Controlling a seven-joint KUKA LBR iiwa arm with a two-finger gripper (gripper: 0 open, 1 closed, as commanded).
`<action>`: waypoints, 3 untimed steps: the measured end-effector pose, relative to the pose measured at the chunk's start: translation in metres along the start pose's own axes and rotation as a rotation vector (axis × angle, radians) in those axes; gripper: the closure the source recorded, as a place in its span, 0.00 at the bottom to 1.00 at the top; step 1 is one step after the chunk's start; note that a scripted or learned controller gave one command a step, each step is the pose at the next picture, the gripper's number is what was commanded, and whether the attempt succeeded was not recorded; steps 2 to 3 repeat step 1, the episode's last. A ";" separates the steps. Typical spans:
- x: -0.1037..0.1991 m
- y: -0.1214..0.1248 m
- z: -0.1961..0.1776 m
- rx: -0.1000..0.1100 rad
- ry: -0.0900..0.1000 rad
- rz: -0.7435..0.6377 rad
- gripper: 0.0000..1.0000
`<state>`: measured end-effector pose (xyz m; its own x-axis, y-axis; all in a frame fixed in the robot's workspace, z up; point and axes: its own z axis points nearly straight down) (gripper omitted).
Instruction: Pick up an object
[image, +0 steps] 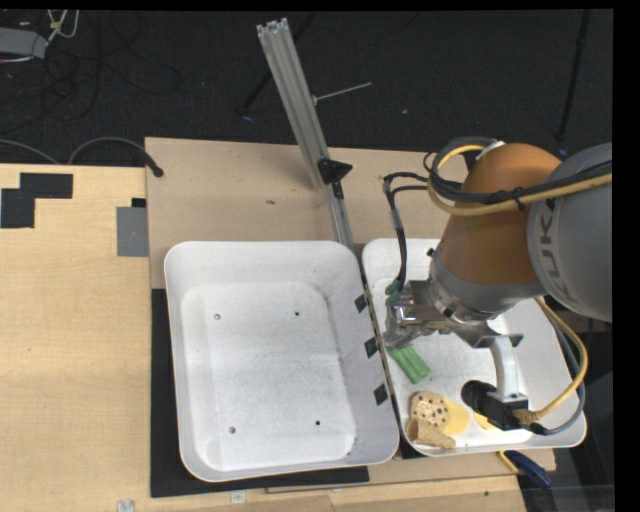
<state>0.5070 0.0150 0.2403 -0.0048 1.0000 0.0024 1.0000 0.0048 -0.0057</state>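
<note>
While binned: one green block (410, 363).

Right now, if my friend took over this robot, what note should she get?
Gripper: low in the right bin, by its left wall; open or shut is hidden.
Things: a green block just below the gripper; a tan speckled piece and a yellow piece at the bin's near edge.
Done: nothing seen lifted.
Left: grab one and raise it.

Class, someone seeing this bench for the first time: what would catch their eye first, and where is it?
The grey arm's orange band looms over the right bin. Below it, a green object lies by that bin's left wall, and a tan speckled object sits at its front edge.
</note>
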 end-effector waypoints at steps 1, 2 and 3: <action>0.043 0.002 0.000 -0.002 -0.001 0.001 1.00; 0.043 0.002 0.000 -0.002 -0.001 0.001 1.00; 0.043 0.002 0.000 -0.002 -0.001 0.001 1.00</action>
